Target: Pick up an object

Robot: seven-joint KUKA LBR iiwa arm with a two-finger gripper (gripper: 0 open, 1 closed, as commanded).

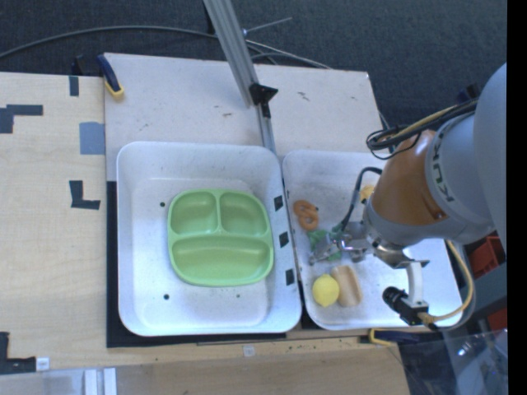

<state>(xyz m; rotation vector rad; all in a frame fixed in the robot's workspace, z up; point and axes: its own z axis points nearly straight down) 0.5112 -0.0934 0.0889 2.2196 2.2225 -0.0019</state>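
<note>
Gripper (pixel 336 248) hangs low in the right bin (pixel 428 303), over its left-middle part, right at a small green item (pixel 321 239). From this slanted view I cannot tell how its jaws stand or whether anything sits between them, since the wrist hides most of the metal.

That green item looks small, thin and light, possibly a toy vegetable; it would likely shift under a nudge, so a pinch across its narrow width seems best.

Just below the gripper lie a yellow lemon-like toy (pixel 325 290) and a tan bread-like piece (pixel 349 286), touching each other. The lemon is rounded and probably smooth plastic, prone to rolling out of a pinch, so its middle is the safest hold. The bread piece is longer and should take a grip across its short side.

Above, an orange pretzel-shaped toy (pixel 306 213) lies near the bin's left wall. In the left bin (pixel 140 220) rests a green divided plate (pixel 220 237).
</note>
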